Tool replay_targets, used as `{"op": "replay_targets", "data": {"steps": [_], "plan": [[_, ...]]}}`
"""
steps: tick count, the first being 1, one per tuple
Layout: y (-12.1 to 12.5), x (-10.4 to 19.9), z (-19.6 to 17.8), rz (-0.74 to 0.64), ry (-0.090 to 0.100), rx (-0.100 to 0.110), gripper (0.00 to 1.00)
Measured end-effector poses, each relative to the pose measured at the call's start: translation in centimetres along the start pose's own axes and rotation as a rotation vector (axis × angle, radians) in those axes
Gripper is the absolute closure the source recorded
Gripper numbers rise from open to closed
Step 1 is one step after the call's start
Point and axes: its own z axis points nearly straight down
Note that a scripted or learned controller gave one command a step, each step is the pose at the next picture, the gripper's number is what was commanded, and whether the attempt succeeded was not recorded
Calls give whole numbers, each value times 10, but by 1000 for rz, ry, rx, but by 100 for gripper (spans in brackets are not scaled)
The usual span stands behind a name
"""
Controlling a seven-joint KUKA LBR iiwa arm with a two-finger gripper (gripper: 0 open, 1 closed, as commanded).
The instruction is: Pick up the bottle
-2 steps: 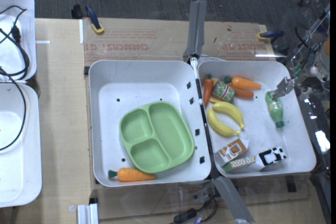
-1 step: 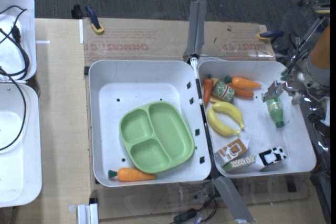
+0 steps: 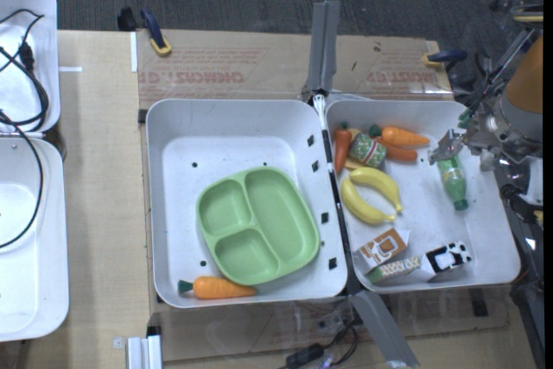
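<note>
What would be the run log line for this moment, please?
task: pick up bottle | gripper: above bottle's top end, right bin | bottle: lying on bin floor, not lifted | grasp: not confirmed

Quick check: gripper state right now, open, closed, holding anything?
Gripper: cannot be told; it sits at the top of the bottle in the right bin.

Bright, even overhead light; soft shadows, mild glare on white bins (image 3: 164, 186), slight softness.
</note>
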Motion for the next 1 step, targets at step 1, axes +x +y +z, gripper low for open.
{"op": "replay_targets", "data": {"steps": [1], "plan": [[20, 5, 3, -89, -5, -25, 0]]}}
